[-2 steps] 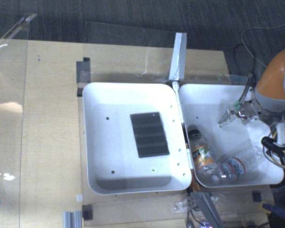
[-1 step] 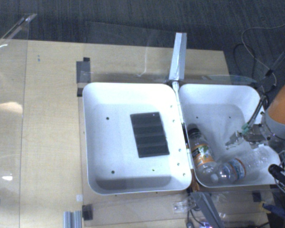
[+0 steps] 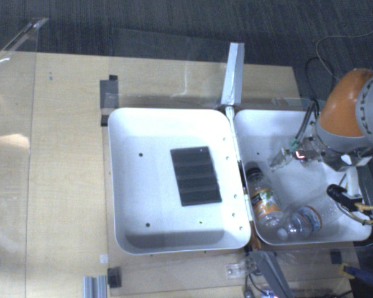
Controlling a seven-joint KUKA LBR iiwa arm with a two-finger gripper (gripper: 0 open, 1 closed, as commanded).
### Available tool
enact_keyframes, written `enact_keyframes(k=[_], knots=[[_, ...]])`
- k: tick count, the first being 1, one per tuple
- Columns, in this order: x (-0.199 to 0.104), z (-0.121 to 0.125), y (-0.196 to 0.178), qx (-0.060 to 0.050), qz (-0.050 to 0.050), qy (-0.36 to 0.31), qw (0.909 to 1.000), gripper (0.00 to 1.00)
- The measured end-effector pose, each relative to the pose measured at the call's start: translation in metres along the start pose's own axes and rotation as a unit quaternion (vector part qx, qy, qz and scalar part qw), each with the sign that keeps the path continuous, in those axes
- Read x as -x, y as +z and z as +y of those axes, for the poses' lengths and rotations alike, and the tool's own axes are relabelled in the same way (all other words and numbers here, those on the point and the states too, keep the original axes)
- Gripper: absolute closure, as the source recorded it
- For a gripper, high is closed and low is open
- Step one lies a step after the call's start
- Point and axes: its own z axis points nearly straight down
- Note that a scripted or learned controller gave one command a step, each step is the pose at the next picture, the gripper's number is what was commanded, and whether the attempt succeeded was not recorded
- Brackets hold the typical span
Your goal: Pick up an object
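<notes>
Gripper (image 3: 290,156) sits in right bin (image 3: 261,120), upper part; can't tell if open or shut. Bottle (image 3: 263,197) lies below-left of it, long way up-down.

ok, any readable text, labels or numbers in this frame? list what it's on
None can be read.
Bottle with the orange label in the right bin: print on the label is too blurred and small to make out.
Clear plastic bottle beside it: no print to be made out.
Dark ribbed pad in the left bin: no markings to be seen.
</notes>
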Motion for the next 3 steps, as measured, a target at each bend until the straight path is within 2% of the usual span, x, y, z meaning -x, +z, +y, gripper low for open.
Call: enact_keyframes(k=[1, 2, 3], knots=[[-0.028, 0.083, 0.002, -0.003, 0.001, -0.085, 0.9964, 0.00], [0.015, -0.008, -0.029, -0.004, 0.000, -0.018, 0.9998, 0.00], [-0.046, -0.022, -0.006, -0.001, -0.004, -0.042, 0.9991, 0.00]])
